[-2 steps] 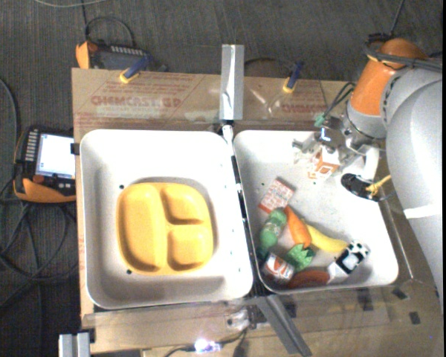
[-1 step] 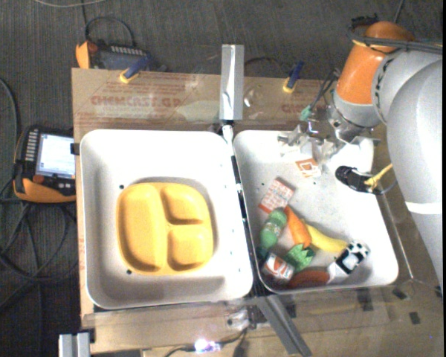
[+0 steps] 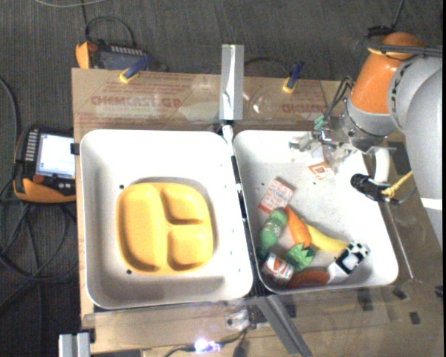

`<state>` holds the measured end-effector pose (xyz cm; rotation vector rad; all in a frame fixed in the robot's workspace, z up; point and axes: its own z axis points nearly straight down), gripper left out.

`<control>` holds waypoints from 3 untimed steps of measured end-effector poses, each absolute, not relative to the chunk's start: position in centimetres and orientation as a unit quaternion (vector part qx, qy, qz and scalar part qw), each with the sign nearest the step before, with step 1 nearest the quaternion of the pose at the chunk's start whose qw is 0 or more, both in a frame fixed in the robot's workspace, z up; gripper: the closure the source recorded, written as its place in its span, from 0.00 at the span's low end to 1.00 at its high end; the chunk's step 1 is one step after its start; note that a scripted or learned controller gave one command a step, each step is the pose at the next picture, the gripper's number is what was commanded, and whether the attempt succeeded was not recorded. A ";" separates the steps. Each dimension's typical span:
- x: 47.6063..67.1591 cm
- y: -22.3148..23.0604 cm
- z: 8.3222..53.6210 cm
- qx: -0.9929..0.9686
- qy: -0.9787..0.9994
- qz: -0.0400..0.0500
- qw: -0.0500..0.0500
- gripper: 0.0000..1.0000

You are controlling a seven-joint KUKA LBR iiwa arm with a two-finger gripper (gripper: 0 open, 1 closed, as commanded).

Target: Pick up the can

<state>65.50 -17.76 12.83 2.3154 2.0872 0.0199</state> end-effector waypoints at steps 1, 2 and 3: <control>65.5 -19.1 12.6 0.745 0.666 0.013 0.019 0.00; 65.6 -19.3 12.4 0.741 0.671 0.015 0.020 0.00; 61.7 -18.9 23.1 0.826 0.564 -0.002 0.000 0.00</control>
